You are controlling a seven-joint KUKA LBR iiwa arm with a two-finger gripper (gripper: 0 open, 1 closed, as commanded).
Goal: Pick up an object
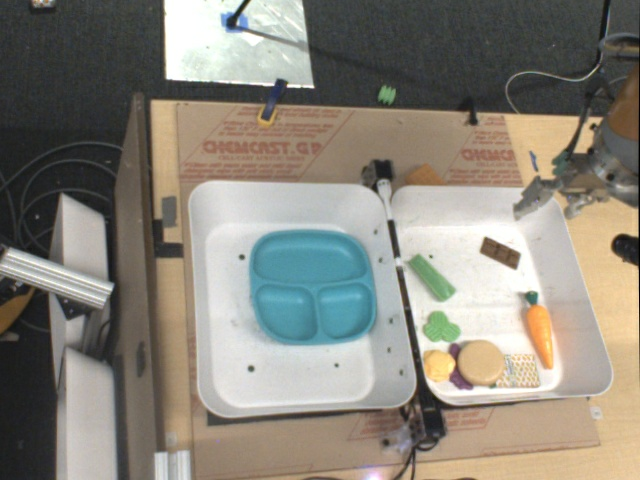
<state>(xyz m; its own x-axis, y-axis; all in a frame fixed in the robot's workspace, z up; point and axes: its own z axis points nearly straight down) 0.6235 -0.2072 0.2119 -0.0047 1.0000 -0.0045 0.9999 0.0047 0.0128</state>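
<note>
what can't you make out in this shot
- Gripper, camera view: small and blurred at the top right corner of the right white bin; finger state cannot be told.
- Grey arm: cut off by the right edge.
- Purple piece under the round tan cookie-like piece: mostly covered, shape unclear.
- Small patterned flat piece beside the orange toy carrot: too small to identify.

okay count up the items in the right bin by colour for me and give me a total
Green: 2, a long block and a clover-shaped piece
Brown: 1, a chocolate bar
Orange: 1, a carrot
Yellow: 1
Tan: 1, a round piece
Patterned: 1, a wafer
Total: 7
</note>
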